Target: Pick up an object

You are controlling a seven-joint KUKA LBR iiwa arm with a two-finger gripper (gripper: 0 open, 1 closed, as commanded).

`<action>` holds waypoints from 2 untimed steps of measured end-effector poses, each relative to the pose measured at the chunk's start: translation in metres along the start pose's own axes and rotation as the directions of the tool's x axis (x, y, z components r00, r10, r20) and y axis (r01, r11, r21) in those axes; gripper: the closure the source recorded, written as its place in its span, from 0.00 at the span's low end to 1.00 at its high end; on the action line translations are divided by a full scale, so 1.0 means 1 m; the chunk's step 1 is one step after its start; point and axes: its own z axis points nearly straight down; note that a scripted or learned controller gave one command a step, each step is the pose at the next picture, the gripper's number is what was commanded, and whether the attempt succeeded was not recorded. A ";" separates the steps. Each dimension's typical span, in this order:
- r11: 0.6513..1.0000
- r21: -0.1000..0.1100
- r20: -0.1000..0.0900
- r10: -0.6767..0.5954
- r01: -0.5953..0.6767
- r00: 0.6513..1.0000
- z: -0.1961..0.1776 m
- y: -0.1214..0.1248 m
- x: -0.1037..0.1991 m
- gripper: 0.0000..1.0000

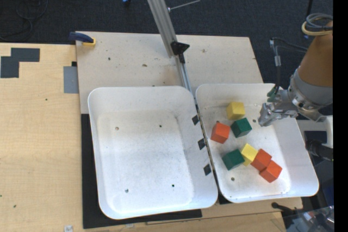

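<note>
The right bin (293,185) holds several blocks. A yellow block (235,110) lies toward the back, with a green block (241,127) and an orange block (219,132) just in front of it. Nearer the front sit another green block (232,159), a small yellow block (248,152) and two orange-red blocks (261,159) (271,170) packed together. My gripper (266,116) hangs over the right side of this bin, to the right of the green block at the back and apart from it. I see nothing held at its tip.
The left bin (109,117) lies beside the right one. A slanted aluminium rail (159,5) with a black clamp (178,49) rises from behind the bins. A blue and yellow clamp (82,38) sits at the board's back left corner.
</note>
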 end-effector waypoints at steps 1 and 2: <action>1.000 0.005 -0.003 -0.004 0.004 1.000 0.006 0.013 0.060 1.00; 1.000 0.006 -0.003 -0.002 0.002 1.000 0.008 0.018 0.107 1.00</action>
